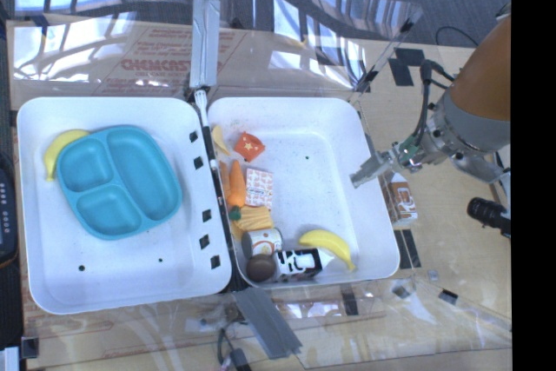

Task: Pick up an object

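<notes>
We found the grey two-finger gripper (372,170) hanging over the right rim of the right-hand shallow white bin (334,122), its tip just inside the wall, and we could not tell whether its jaws stood apart or together (they read as one grey wedge from this slant). Nothing was visible between them, so we judged the pick not yet begun.

The candidates sat crowded along that bin's left wall and front edge: a small red-orange rounded toy (249,147), an orange carrot-shaped piece (234,184), a white speckled square packet (259,186), a short metal can lying on its side (261,245), a black-and-white patterned block (298,261), and a yellow plastic banana (328,246) at the front right. The left-hand white bin (35,274) carried a blue compartmented plastic plate (120,180) with a second yellow banana (61,148) tucked against its upper-left edge.

To do the step well, we thought the front banana the best target: it was the nearest thing to the arm and open on its upper side, though it was touching or just beside the patterned block. We would have brought the jaws down across its narrow width, clear of the block and the front wall, and closed only once low enough to straddle the curve. The pile by the left wall looked riskier, since its pieces touched one another.
</notes>
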### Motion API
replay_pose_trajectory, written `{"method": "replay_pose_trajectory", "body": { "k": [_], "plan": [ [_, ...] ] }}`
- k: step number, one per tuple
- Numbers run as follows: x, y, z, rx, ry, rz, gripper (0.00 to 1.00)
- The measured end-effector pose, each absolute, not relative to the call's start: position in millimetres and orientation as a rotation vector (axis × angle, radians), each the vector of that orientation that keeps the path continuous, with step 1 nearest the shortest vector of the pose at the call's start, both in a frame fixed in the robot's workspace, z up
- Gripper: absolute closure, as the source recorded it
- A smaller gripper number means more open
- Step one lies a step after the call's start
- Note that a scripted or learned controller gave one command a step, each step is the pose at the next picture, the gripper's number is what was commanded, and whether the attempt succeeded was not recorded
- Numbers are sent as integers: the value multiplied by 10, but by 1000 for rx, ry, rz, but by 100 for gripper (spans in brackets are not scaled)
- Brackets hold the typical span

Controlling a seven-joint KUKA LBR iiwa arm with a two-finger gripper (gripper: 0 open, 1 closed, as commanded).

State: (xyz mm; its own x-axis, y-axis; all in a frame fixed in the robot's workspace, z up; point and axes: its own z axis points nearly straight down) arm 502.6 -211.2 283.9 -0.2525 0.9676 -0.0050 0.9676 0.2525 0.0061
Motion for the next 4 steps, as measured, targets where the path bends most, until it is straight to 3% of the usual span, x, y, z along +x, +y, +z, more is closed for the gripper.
{"method": "replay_pose_trajectory", "body": {
  "k": [1, 2, 3, 4],
  "plan": [
    [4752, -1411, 1451, 2128, 2322, -6, 0],
    [4771, -1969, 922, 2028, 2400, 0, 0],
    [4780, -1969, 1020, 2021, 2405, 0, 100],
    [5229, -1433, 1708, 2470, 1945, 1, 100]
  ]
}}
